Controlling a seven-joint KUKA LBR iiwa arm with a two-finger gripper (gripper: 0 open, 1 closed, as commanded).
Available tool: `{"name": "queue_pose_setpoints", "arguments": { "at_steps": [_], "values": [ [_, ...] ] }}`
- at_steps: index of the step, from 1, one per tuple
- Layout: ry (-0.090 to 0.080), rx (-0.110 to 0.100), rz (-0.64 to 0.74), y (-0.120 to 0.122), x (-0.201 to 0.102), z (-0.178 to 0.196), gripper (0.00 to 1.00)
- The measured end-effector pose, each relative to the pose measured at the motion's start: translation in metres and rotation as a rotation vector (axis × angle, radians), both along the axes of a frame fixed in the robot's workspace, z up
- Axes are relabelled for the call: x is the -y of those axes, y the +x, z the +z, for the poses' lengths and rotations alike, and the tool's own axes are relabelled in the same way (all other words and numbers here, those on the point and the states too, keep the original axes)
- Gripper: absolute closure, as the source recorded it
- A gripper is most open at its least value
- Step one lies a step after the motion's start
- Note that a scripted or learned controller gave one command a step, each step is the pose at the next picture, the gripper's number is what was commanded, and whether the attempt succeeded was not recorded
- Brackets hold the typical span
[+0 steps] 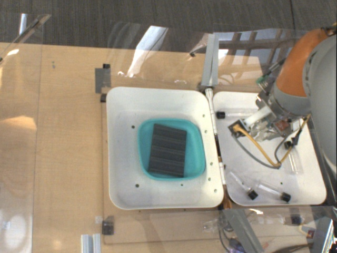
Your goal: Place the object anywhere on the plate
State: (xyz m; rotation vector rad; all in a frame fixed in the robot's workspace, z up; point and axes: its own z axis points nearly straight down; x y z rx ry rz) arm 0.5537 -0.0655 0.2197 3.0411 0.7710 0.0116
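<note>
A dark grey ribbed rectangular block [168, 150] lies flat in the middle of the teal plate [144, 141], which sits in the left white bin [121, 157]. My gripper [267, 124] hangs over the upper part of the right bin [310, 186], well to the right of the plate and apart from the block. The grey arm with its orange band [295, 73] covers the gripper from above. Nothing shows held in the gripper.
The bins meet along a raised divider [215, 141]. Small black pieces [252, 195] [285, 197] and a clear, faint item [266, 187] lie near the right bin's front edge. Another small black piece [220, 114] sits by the divider. Wooden bench surrounds both bins.
</note>
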Motion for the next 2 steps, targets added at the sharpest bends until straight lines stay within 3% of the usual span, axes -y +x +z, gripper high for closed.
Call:
{"name": "queue_pose_setpoints", "arguments": {
  "at_steps": [1, 2],
  "values": [
    [0.004, -0.007, 0.046, -0.0054, -0.0869, -0.0359, 1.0],
    [0.004, -0.007, 0.045, -0.0052, -0.0868, -0.0356, 0.0]
  ]
}}
